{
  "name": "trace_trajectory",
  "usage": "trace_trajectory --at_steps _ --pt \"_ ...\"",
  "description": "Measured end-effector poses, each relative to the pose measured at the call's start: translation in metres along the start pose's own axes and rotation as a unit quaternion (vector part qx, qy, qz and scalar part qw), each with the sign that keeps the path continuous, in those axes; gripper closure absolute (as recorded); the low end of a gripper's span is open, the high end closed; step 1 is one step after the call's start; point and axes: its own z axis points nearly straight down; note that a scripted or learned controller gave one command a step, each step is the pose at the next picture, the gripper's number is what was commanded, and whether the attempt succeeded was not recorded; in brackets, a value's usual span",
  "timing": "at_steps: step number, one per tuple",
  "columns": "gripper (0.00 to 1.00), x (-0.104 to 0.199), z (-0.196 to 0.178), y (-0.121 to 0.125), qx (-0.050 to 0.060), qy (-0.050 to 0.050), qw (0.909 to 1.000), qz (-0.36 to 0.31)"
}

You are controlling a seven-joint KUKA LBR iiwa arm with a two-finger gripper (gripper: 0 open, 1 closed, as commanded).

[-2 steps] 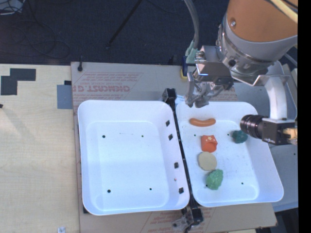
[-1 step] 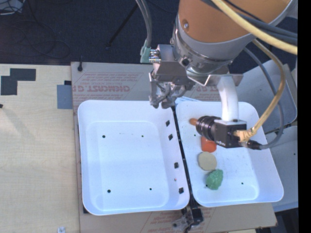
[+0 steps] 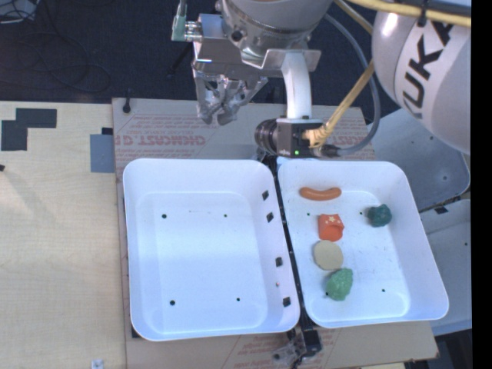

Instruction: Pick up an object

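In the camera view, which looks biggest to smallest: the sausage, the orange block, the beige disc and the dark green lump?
1. sausage, longest
2. beige disc
3. orange block and dark green lump: too alike to rank.

Two shallow white plastic bins sit side by side, the left bin (image 3: 146,206) and the right bin (image 3: 415,237), both smooth with a slight sheen. Under them lies a flat sheet of brown corrugated cardboard (image 3: 169,133), matt, with faded red print. The pale wood-look bench top (image 3: 54,244) beside it appears matt and finely grained. In the right bin, the orange-brown sausage-shaped toy (image 3: 320,193) looks smooth and glossy, the small red-orange block (image 3: 330,226) smooth, the round beige disc (image 3: 328,255) matt, and the two green lumps (image 3: 339,283) (image 3: 378,215) rough and dull. The grey metal two-finger gripper (image 3: 219,114) shows bare, faintly shiny metal; the arm's white casing (image 3: 430,60) is glossy.
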Motion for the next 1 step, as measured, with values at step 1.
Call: trace_trajectory --at_steps 1 --pt "1.0 -0.0016 -0.0092 -0.0029 0.004 -0.001 1.0 0.0"
